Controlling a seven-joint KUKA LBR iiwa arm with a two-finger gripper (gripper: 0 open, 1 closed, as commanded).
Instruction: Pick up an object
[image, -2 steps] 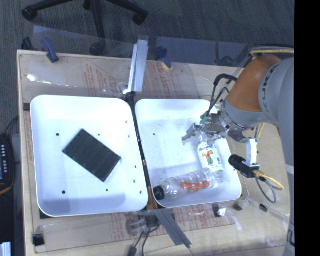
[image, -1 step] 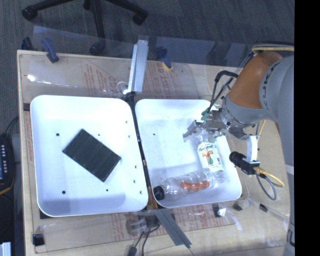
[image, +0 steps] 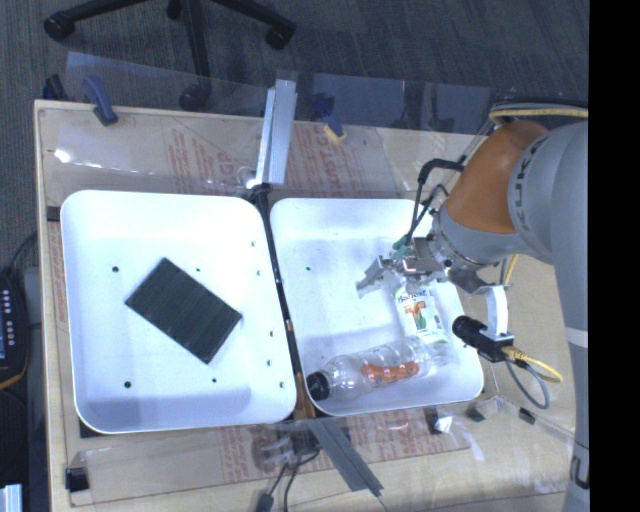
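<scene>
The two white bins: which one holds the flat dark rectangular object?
The left bin holds the dark rectangular pad, lying flat and alone. The right bin holds a clear plastic bottle and a small packet, with the gripper over it.

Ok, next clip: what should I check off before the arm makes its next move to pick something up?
1. Gripper is over the right bin: ok.
2. A graspable object is near it, the small carton just beside it: ok.
3. Clear plastic bottle lies on its side along the bin's near wall, apart from the gripper: ok.
4. Something is held between the jaws: cannot tell.
5. Dark flat pad sits in the left bin, out of the way: ok.
</scene>
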